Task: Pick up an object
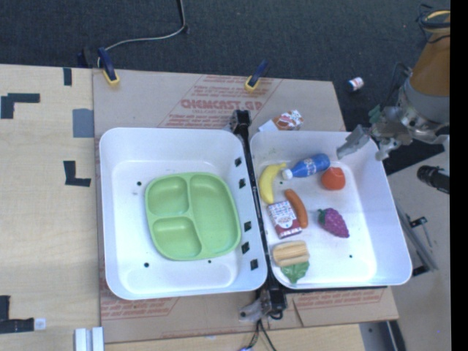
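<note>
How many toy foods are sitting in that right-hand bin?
7: banana at the left wall, bottle beside it, tomato, hot dog, red carton, grapes, sandwich nearest the front.

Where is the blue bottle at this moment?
The blue bottle lies in the right bin, near its far wall, between the banana and the tomato.

Arm (431, 72) cut by right edge; tool (369, 143) fingers blurred
</note>
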`<action>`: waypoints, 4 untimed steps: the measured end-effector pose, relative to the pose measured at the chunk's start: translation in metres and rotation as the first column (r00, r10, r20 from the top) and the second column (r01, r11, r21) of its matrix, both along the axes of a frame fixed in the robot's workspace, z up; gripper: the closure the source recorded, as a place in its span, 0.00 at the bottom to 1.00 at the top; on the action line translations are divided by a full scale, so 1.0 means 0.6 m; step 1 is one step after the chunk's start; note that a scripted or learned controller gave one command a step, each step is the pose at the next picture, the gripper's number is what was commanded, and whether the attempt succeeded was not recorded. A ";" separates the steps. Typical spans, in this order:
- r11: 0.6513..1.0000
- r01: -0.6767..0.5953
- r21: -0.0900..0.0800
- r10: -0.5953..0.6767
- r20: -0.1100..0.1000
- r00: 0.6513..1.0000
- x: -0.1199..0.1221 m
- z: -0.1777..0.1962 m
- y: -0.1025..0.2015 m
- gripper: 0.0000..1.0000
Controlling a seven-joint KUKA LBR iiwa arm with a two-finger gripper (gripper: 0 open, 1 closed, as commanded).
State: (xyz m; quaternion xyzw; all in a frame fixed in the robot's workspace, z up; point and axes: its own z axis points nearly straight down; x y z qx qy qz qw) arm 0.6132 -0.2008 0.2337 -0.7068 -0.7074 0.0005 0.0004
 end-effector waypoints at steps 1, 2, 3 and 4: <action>1.000 -0.001 -0.001 0.001 0.004 1.000 -0.004 -0.244 -0.006 0.00; 1.000 -0.006 -0.001 0.006 -0.039 0.999 0.079 -0.251 0.037 0.00; 1.000 0.001 -0.002 0.000 0.004 1.000 0.017 -0.245 0.021 0.00; 1.000 0.000 -0.003 0.000 0.006 1.000 -0.023 -0.245 0.056 0.00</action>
